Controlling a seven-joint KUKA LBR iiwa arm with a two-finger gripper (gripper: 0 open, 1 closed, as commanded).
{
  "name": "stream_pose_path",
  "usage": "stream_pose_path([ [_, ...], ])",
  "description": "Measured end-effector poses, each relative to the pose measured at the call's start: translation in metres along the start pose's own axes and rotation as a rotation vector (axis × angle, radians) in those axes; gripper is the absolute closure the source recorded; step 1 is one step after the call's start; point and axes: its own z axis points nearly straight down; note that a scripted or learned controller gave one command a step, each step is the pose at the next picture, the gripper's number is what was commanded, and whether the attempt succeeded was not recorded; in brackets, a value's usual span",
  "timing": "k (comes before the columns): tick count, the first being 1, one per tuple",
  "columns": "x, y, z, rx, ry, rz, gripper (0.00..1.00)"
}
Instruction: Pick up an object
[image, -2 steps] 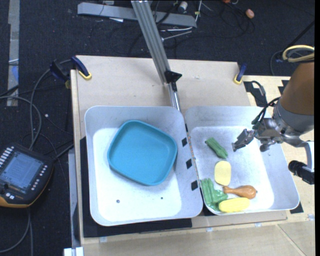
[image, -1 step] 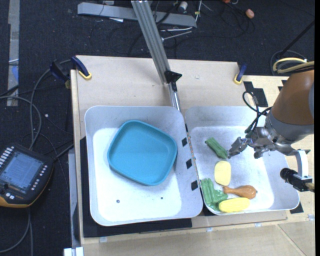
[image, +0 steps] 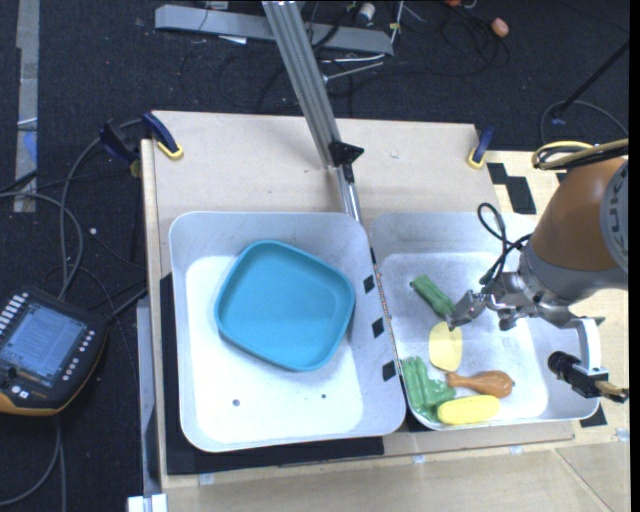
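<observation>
Robotics lab: teach pendant, clamped bench.

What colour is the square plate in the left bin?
Light blue: the square plastic plate shows clearly in the camera view.

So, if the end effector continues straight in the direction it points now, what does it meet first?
Probably the pale yellow round piece just below and left of the end effector, though depth is unclear.
</observation>
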Motion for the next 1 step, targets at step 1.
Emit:
stream_pose_path([
  [1,0.0004,0.0005,0.0348,-0.005,0.0,-0.001,0.0],
])
